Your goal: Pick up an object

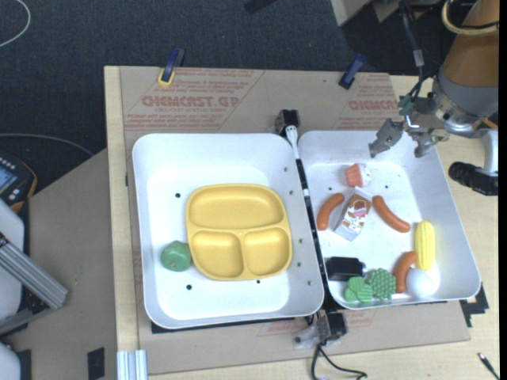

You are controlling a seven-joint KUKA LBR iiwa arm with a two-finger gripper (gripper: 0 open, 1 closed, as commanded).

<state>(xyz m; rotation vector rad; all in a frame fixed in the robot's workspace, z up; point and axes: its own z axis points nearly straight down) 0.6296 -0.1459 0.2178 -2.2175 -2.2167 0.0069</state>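
hovering over the far edge of the right bin [444, 204], the gripper [402, 138] hangs with its two fingers spread and nothing between them. nearest below it lies a small orange-and-white piece [356, 175], then a carton [354, 216] flanked by two sausages [329, 210] [391, 214]. further toward the near rim sit a corn cob [425, 244], a third sausage [405, 270], a white egg [422, 283], a black block [344, 267] and green pieces [371, 286]. for a clean pick, choose an isolated target (the right-hand sausage stands apart from its neighbours), align the fingers across its short axis, and descend fully before closing. the left bin [154, 165] holds a yellow divided tray [238, 229] and a green ball [177, 256].
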